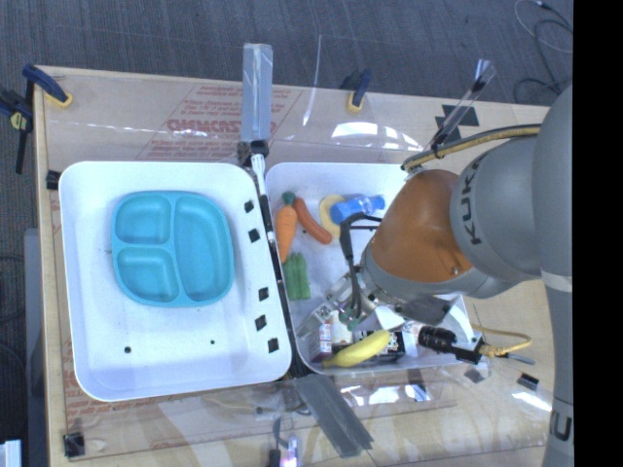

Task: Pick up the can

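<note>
The can [325, 337] lies near the front left corner of the right bin [389, 173], small with a dark and reddish label, partly under the gripper's metal parts. My gripper [343, 313] hangs low over the front of that bin, right above and beside the can. The arm's orange band and grey wrist cover much of the bin's right half. Whether the can sits between the fingers is hidden.
In the right bin lie a yellow banana [358, 349] just in front of the can, a green block [296, 275], an orange carrot [286, 230], a red-orange piece [312, 221] and a blue and yellow toy [352, 207]. The left bin [88, 348] holds a blue divided plate [175, 247].
</note>
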`<state>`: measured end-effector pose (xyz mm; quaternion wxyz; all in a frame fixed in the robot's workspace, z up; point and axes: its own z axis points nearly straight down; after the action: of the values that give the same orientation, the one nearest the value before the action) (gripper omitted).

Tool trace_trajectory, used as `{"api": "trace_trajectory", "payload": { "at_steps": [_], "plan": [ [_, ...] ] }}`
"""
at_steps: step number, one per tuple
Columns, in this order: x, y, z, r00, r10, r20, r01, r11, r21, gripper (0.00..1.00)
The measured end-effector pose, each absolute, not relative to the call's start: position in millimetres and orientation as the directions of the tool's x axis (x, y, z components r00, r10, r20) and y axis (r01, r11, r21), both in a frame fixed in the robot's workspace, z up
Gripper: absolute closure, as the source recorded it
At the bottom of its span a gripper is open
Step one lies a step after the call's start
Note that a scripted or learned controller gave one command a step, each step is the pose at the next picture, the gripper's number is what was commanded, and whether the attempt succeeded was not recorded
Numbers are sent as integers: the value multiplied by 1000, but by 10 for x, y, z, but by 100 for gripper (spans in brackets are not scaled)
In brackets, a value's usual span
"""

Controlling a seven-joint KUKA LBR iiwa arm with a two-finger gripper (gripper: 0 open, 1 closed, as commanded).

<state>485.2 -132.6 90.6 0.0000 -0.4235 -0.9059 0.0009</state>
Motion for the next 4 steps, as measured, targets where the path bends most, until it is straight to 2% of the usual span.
{"api": "trace_trajectory", "payload": {
  "at_steps": [1, 2, 3, 4],
  "plan": [
    [4869, -1312, 1009, -646, 763, 1, 763, 646, 0, 100],
    [5918, -1984, 1520, -514, 858, -1, 858, 514, 0, 100],
    [5919, -1980, 1520, -514, 858, 0, 858, 514, -1, 0],
    [5643, -2095, 978, -475, 880, -4, 880, 475, 7, 0]
  ]
}}
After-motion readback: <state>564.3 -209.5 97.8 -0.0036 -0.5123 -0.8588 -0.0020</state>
